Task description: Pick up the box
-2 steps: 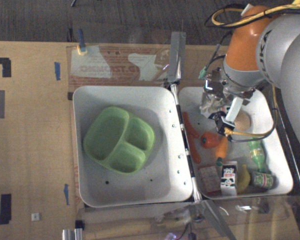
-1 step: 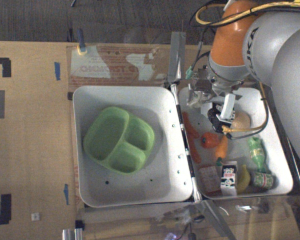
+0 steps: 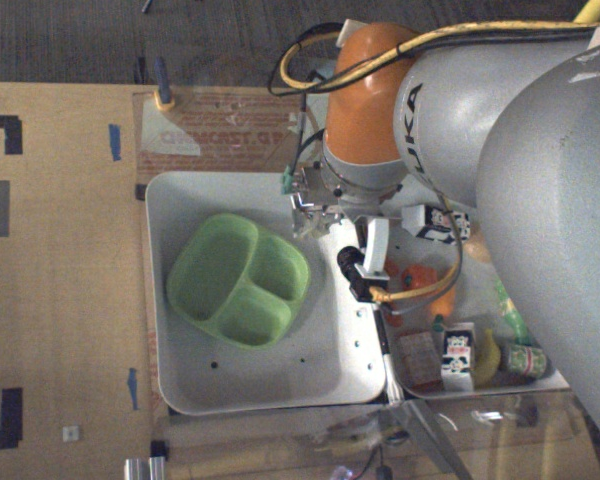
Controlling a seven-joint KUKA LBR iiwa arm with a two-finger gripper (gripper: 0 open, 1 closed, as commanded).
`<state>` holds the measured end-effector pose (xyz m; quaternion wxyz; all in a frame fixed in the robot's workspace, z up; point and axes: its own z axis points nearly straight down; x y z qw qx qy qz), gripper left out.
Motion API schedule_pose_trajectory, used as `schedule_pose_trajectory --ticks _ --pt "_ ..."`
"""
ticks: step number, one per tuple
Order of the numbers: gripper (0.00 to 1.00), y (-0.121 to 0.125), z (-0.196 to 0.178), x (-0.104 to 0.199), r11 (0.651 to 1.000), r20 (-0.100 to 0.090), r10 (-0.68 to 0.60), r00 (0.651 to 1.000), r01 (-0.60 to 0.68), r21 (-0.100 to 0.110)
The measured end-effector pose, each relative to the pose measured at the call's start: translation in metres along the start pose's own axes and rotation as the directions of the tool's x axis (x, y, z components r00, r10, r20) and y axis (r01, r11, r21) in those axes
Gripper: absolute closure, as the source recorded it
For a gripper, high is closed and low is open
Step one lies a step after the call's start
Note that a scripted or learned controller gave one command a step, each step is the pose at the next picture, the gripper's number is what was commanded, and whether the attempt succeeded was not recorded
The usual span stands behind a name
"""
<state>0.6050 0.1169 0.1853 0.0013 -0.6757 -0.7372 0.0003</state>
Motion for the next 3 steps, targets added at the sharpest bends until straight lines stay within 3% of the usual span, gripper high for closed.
schedule_pose_trajectory --ticks 1,2,3 --pt "1.00 0.039 0.085 0.102 0.986 0.001 -0.164 0.986 0.164 -0.006" --pt "1.00 0.056 0.001 0.067 0.969 0.003 -0.245 0.969 0.245 -0.006" --pt "1.00 0.035 -0.001 0.076 0.989 0.001 -0.147 0.989 0.147 0.000"
